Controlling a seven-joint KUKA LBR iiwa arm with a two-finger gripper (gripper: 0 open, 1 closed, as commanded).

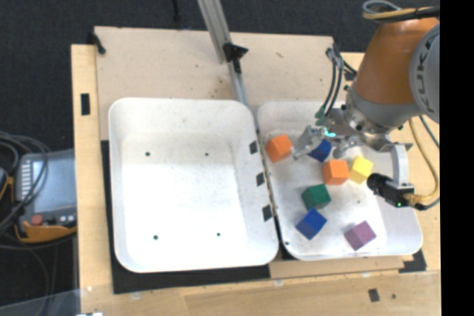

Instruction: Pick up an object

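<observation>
The pincer (317, 145) hung low in the right bin (292, 115), over a dark blue cube (321, 152); whether it was apart or together, I cannot tell. Left of this cube lay an orange cube (278, 147), right of it a second orange cube (335, 172) touching a yellow cube (361, 169), and below it a green cube (316, 196), a blue cube (311, 223) and a purple cube (360, 234)

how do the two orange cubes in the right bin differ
The orange cube near the bin's left wall lies apart from the other blocks, while the orange cube in the middle sits right beside a yellow cube. The left one looks slightly larger in the view and lies higher up in it. Both are plain orange blocks resting on the white bin floor.
</observation>
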